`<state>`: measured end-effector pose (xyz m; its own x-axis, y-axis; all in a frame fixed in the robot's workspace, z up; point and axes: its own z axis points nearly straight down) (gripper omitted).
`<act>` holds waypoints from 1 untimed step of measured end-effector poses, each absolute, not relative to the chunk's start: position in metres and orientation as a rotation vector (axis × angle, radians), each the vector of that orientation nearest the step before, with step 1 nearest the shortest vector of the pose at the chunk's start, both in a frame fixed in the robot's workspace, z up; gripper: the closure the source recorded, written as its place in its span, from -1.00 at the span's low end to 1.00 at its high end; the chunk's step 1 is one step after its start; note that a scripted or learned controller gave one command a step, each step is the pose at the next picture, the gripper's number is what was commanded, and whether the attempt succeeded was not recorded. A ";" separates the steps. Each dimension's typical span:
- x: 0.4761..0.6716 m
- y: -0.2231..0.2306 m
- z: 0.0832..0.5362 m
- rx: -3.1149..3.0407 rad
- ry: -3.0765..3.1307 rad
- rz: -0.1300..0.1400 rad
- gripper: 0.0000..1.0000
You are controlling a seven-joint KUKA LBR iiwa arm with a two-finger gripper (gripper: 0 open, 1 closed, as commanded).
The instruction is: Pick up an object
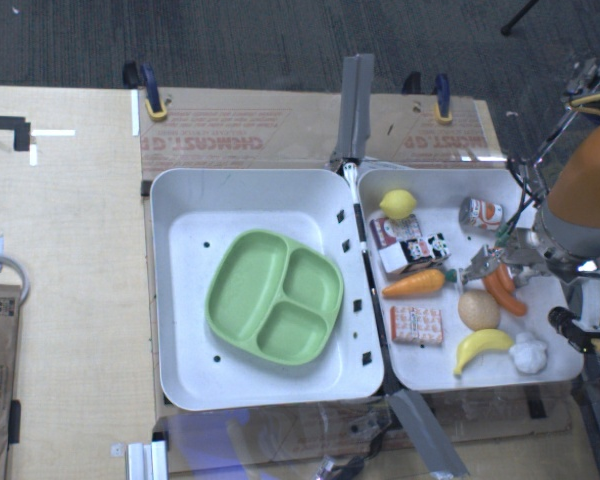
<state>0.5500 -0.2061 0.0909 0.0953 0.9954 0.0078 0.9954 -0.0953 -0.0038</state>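
Approach step: the claw (477, 269) — whether spread or closed cannot be told — hovers low in the right bin (435, 380), between two carrots (416, 284), above the egg (478, 310); next, descend onto one.

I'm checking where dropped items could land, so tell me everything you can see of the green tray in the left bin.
The green tray is a pale green, plastic-looking dish, a rounded square with three compartments: one large on its left, two smaller on its right, split by raised ridges. It lies flat and right side up, turned at a slant, near the middle of the left bin. Nothing lies in it, and it touches only the bin floor.
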 end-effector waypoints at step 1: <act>0.551 -0.210 0.103 -2.329 -2.110 -0.003 1.00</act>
